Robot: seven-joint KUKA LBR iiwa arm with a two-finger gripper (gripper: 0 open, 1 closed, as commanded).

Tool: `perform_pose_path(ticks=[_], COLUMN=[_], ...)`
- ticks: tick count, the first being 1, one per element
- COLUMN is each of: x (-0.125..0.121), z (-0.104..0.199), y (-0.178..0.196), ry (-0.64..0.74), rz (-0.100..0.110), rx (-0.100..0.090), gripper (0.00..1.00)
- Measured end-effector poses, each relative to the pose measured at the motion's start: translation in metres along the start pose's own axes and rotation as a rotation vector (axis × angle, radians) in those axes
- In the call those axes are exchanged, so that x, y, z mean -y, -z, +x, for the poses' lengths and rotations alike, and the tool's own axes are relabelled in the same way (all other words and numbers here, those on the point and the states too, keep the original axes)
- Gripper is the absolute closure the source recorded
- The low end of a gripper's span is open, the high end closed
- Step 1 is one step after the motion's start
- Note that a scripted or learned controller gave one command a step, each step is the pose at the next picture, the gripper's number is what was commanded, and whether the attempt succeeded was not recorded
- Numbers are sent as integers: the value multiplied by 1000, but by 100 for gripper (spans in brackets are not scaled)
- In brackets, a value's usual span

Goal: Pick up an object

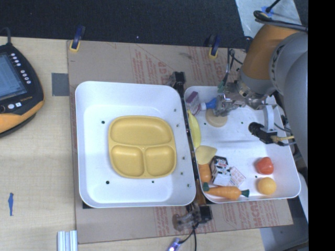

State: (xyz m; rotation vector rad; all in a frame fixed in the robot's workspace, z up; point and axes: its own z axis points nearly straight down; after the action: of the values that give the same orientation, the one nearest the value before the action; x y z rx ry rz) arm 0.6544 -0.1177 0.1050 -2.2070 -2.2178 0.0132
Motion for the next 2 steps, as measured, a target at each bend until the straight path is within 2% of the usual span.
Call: perform_pose_path(ticks=[1,2], x=[0,1], z=[0,2], y=[0,-15], ry=[1,-2], rz=[0,4], rx=[0,-1], gripper=[0,0])
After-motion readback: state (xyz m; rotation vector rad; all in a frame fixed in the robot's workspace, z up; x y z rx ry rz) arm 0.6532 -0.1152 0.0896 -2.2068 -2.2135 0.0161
